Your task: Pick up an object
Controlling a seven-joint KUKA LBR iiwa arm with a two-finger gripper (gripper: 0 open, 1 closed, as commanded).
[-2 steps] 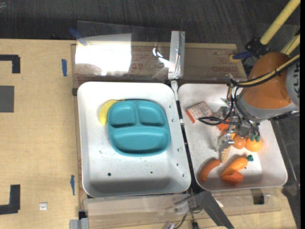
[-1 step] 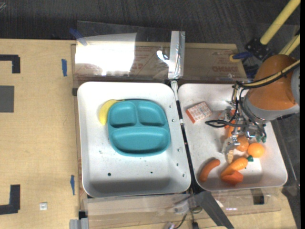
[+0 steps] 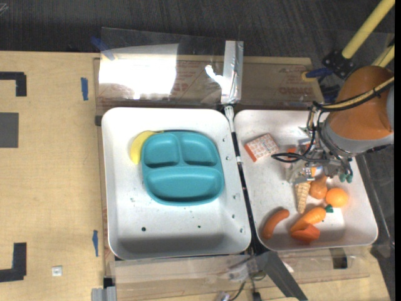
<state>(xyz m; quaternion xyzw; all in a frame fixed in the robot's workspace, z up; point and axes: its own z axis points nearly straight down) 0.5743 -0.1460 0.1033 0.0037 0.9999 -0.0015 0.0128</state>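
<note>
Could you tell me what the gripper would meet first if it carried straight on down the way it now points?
Most likely the ice cream cone lying just below the gripper in the right bin, or the small orange piece beside it. From this slanted view, depth is hard to judge.

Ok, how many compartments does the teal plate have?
3. The teal plate in the left bin has two small compartments side by side at the far end, and one wide compartment across the near end.
</note>
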